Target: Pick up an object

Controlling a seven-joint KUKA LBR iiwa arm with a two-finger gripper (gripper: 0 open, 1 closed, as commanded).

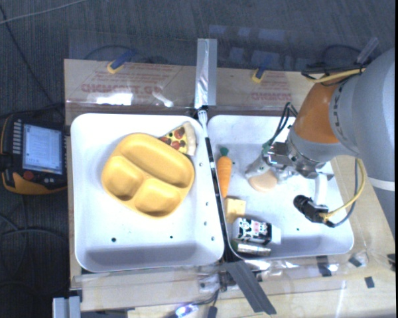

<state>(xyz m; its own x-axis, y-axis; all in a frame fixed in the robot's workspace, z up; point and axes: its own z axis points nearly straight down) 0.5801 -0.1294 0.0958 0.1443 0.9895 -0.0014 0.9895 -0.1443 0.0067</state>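
My gripper hangs over the middle of the right bin, reaching in from the right below the orange wrist band. A pale peach rounded object lies directly under its tip, partly covered by it; whether the two touch is unclear. An orange carrot lies along the bin's left wall. Below it sits a yellow cheese block, and a black-and-white cow-patterned carton lies near the front wall.
The left bin holds a large yellow divided plate and a pizza slice toy at its back right corner. A black cable loop hangs from the wrist over the right bin. A handheld pendant lies left of the bench.
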